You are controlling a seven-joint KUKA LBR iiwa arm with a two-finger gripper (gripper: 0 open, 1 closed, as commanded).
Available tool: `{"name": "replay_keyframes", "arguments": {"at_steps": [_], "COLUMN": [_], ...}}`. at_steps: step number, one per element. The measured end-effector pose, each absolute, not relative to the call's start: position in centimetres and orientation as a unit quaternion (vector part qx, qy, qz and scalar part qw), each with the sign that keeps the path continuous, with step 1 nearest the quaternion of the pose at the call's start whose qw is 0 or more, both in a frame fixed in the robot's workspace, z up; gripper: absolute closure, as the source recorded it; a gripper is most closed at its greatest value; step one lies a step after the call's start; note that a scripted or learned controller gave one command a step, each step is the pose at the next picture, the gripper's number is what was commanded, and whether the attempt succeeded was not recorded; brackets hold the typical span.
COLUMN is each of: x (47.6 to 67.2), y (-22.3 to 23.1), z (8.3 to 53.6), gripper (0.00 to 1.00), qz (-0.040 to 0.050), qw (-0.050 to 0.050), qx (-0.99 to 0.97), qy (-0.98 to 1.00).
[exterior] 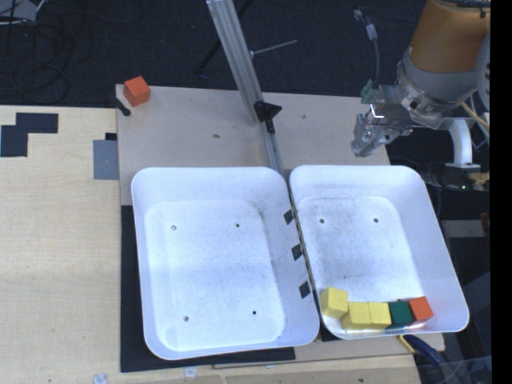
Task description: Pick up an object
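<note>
- Camera view: your candidates are the small blocks huddled in the lower right corner of the right bin: a yellow block tilted at the left end, a second yellow block, a green block and an orange block, all touching in a row against the bin's near wall.
- You should expect them to be light, rigid and flat-sided, so they should take a firm pinch without damage. Because they are packed tight, the tilted yellow block, with its free left side, looks the easiest to take hold of across two opposite faces.
- The gripper hangs in the upper right of the frame, beyond the right bin's far rim, well apart from the blocks, under the orange-banded wrist. You cannot tell whether it is released or clenched; nothing is seen in it.
- A lone orange cube sits on the bench at upper left.
</note>
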State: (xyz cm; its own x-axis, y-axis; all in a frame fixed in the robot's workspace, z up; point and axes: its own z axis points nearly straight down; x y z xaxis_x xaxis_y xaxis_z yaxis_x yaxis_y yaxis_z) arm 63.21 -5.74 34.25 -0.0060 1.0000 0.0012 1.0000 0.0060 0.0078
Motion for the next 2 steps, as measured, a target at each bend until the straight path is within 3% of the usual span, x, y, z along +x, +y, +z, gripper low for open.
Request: {"name": "replay_keyframes", "arguments": {"at_steps": [1, 2], "x": [54.0, 53.1], "y": [0.9, 0.2], "z": [32.3, 36.8], "gripper": [1.00, 1.00], "qz": [-0.0018, 0.0011], "qw": [-0.004, 0.001], "qx": [0.705, 0.707], "qy": [0.709, 0.707]}}
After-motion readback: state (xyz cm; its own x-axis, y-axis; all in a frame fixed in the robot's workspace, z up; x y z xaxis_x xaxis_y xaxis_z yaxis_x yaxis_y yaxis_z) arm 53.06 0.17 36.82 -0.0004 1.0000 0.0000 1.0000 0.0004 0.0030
